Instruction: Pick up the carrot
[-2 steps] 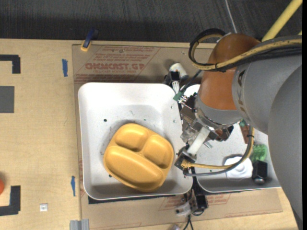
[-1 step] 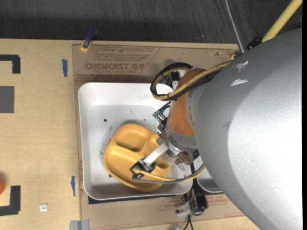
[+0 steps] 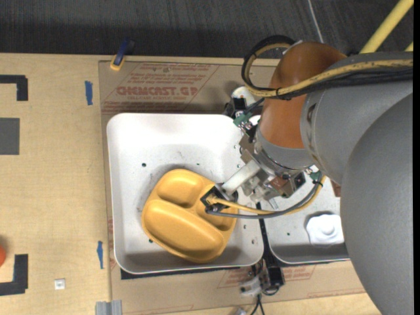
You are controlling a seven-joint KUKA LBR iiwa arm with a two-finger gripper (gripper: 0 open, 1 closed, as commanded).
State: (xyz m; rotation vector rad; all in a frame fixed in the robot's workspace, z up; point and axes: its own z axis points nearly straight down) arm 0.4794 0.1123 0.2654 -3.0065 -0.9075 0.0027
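Note:
My gripper (image 3: 261, 184) hangs low over the divide between the two bins, under the grey arm and its orange band. Just left of it, a large yellow rounded lumpy thing (image 3: 184, 216), like a bell pepper, lies in the front half of the left bin (image 3: 131, 143). The gripper's left side sits close above the yellow thing's right end. The arm hides most of the right bin (image 3: 295, 245).
A white bottle-like thing (image 3: 325, 229) lies in the right bin, beside the arm's grey body. A small orange-red thing (image 3: 2, 255) shows at the far left edge on the bench. Cardboard with red lettering (image 3: 157, 87) lies behind the left bin.

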